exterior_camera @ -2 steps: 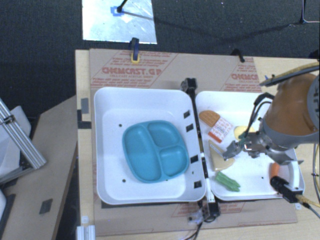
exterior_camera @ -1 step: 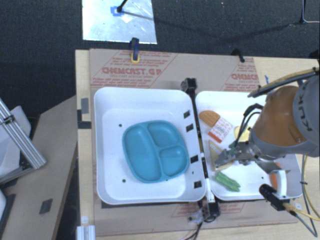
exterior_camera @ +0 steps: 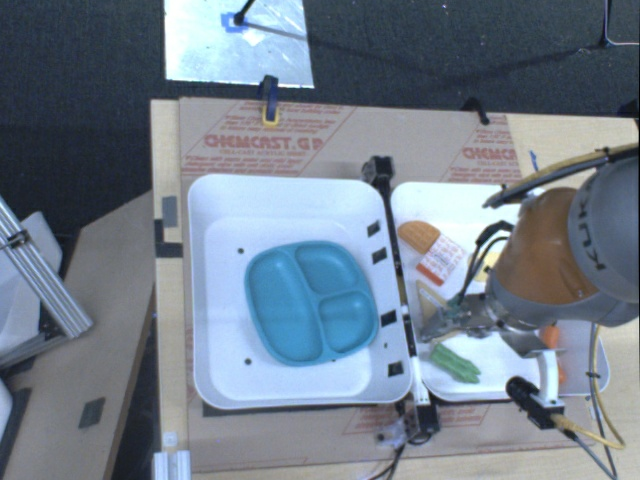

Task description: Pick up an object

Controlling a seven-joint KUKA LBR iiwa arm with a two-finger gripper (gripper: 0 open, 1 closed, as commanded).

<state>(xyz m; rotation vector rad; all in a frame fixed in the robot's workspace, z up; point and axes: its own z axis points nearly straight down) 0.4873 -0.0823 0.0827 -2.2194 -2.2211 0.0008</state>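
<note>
A green, pod-shaped object (exterior_camera: 456,362) is seen lying at the near edge of the right white bin (exterior_camera: 470,200), close to the divider between the bins. Just behind it, the gripper (exterior_camera: 437,320) is lowered into the same bin, its metal tips near the divider and apart from the green object; nothing can be made out between them, and whether they are parted or closed cannot be told. The grey and orange arm (exterior_camera: 560,253) is stretched in from the right, covering much of that bin. Farther back, a red and white packet (exterior_camera: 441,259) and an orange bread-like item (exterior_camera: 419,234) are placed. In the left white bin (exterior_camera: 215,228), a blue divided plate (exterior_camera: 310,301) is set.
</note>
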